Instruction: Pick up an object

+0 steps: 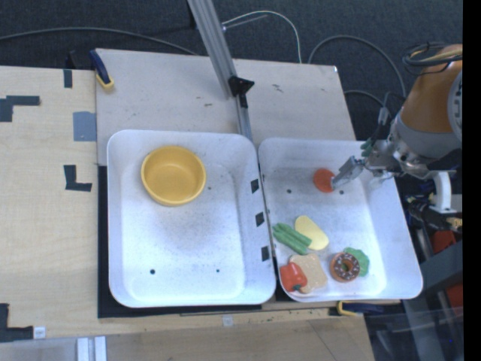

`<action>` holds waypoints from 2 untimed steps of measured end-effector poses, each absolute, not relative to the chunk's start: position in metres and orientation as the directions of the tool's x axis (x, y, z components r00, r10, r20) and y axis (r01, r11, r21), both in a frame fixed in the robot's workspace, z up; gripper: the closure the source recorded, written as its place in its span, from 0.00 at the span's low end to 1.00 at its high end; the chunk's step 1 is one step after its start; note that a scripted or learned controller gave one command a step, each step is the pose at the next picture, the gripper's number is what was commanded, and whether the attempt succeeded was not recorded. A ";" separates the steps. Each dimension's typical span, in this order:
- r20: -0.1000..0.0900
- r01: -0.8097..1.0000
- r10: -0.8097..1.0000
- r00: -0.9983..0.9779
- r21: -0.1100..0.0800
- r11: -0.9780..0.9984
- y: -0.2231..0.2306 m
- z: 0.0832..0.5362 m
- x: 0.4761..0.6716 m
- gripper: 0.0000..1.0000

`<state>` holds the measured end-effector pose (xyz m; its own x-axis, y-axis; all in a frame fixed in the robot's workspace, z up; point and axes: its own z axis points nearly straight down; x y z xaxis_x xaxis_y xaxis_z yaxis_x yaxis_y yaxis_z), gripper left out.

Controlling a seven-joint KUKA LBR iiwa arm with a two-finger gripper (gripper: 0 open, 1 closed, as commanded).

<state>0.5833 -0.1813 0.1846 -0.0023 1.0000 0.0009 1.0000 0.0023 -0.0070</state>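
A small red ball (324,180) is lying in the upper part of the right bin (391,224), on bare white floor, well apart from the other toys. The hand (347,173) is reaching in from the right at a slant, its tips just beside the ball's right edge and perhaps touching it; whether its grip is wide or narrow I cannot tell, since the tips are blurring together against the bin, and nothing is showing the ball between them. Judging from this, the arm is lining up on the ball, and the main risk is coming from that sideways approach: a round thing nudged by one tip is likely to roll away to the left across the smooth floor, leaving the hand closing on air. A descent set too low could also be scraping the bin floor. Lower in the same bin, a green pod (291,238) and a yellow piece (312,232) are lying together, and below them a red pepper (294,275), a tan slice (312,271) and a donut (346,266) are crowding the near edge, too far off to interfere. The left bin (188,254) is holding a yellow bowl (173,174), both bins resting on the desk (45,224).
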 end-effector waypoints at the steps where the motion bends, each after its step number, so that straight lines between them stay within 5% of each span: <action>1: 0.001 1.000 1.000 -0.001 -0.008 0.001 -0.178 0.121 0.577 0.00; 2: -0.002 1.000 1.000 -0.002 0.000 0.002 -0.178 0.088 0.577 0.00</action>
